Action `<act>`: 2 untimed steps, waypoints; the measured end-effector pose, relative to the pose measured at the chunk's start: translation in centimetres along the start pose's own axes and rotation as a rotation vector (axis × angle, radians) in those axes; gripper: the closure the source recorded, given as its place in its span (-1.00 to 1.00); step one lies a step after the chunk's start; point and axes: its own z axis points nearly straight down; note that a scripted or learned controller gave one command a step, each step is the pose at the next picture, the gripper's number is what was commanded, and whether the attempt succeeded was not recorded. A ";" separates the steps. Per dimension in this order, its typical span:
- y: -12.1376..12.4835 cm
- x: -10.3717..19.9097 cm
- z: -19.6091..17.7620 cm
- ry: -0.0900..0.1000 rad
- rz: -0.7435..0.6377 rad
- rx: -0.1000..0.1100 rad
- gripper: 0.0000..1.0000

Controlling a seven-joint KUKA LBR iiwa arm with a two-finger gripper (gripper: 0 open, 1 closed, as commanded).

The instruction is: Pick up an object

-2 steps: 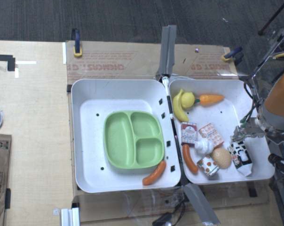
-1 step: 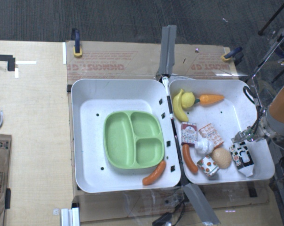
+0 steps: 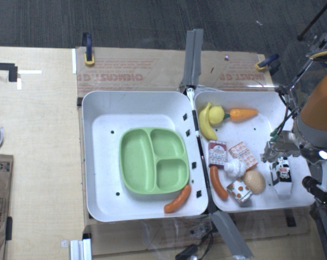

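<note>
Nearest the camera, at the front of the right bin, lie a red sausage, a small red-and-white packet and a brown egg-like thing. Just right of them stands a small black-and-white carton, and the gripper sits directly above it at the bin's right side, seemingly touching or just over its top. How the gripper is set, wide or narrow, cannot be told from this slant; nothing is clearly held. The carton looks like the likeliest pick: it lies straight beneath the gripper, upright, long axis vertical, so a plain descent would meet it. Further in lie two small snack packets, then a banana with a lemon and a carrot by the far wall. In the left bin rests a green divided plate with an orange sausage at its near corner.
</note>
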 end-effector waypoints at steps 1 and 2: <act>-1.7 -4.1 2.6 0.006 -0.258 -0.002 -1.00; 0.0 -0.7 5.4 0.002 -0.374 0.002 -1.00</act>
